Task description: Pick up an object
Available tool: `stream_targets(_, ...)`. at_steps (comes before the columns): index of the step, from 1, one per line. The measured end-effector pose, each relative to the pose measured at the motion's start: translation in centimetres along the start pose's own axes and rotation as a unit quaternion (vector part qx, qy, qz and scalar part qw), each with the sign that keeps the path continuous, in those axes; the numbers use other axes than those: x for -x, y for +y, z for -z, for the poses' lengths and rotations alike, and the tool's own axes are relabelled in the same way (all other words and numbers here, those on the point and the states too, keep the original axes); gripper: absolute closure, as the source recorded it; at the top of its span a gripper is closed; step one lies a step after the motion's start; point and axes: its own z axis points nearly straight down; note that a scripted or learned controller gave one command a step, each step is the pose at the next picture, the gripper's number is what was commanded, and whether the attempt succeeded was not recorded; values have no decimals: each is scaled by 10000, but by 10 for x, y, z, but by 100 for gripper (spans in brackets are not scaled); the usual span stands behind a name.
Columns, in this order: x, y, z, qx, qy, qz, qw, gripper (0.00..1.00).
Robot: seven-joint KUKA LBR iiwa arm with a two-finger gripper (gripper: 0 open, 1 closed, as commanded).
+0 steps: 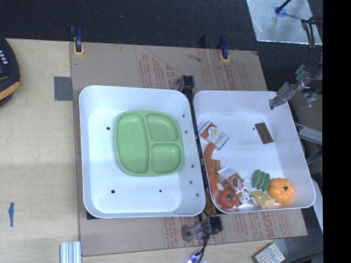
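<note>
The right bin (285, 147) holds several small items. A small printed carton (214, 136) lies near its left wall and a flat brown block (263, 133) lies further right. Along the front sit an orange strip (211, 160), a red tomato (227, 199), another printed packet (236, 182), a green pepper (260, 178), a yellow piece (264, 200) and an orange pumpkin (281, 190). My gripper (281, 97) hangs over the bin's far right corner, apart from all the items, and nothing shows in it.
The left bin (98, 147) bears a green divided plate (148, 142). Both bins rest on a cardboard sheet (137, 64) clamped at the back. A dark device (6, 70) lies at the bench's far left edge.
</note>
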Motion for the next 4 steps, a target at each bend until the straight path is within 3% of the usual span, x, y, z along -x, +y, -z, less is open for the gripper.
stream_targets(1, -67, -2, -120, -61, 27, 33, 10000, 0)
stream_targets(2, -71, -124, -150, -81, 27, -14, 10000, 0)
stream_targets(3, -86, -115, -196, 25, 10, -3, 10000, 0)
stream_targets(4, -41, -114, -193, 43, 4, -12, 10000, 0)
